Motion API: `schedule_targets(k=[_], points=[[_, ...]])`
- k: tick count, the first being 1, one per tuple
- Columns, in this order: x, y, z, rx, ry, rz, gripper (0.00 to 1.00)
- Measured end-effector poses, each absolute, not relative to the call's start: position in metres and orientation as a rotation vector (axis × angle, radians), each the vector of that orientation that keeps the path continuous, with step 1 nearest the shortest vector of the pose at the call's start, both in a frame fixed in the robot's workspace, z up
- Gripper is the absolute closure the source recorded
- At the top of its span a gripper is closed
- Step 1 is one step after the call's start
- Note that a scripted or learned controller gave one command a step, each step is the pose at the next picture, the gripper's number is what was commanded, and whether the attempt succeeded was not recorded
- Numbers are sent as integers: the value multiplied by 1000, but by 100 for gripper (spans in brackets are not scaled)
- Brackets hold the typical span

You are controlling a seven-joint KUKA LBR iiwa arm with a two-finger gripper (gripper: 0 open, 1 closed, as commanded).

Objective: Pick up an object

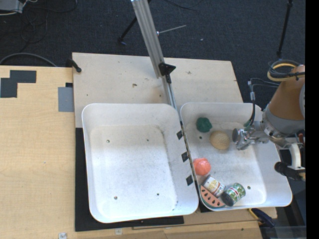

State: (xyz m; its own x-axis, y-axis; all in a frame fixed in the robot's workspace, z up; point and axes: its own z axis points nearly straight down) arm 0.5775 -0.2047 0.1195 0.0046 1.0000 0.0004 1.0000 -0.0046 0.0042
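The right bin (264, 183) holds a green ball (203, 124), a tan round object (219, 140), an orange-red ball (202, 167), a small labelled jar (213, 185), a green can (234, 193) lying on its side and a watermelon-slice toy (211, 198). My gripper (240, 138) hangs low over the bin's right half, just right of the tan object and apart from it. I see nothing held between its fingers.
The left bin (94, 133) lies beside the right one, with a divider (183, 148) between them. A slanted metal rail (152, 39) rises behind the bins. The orange-banded arm (286, 103) comes in from the right edge.
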Motion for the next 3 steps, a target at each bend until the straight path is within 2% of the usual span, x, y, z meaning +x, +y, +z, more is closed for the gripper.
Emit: schedule_targets(k=[1, 3], points=[[571, -208, 180, 2225, 2213, 2, 100], [575, -211, 268, 2219, 2220, 2, 100]])
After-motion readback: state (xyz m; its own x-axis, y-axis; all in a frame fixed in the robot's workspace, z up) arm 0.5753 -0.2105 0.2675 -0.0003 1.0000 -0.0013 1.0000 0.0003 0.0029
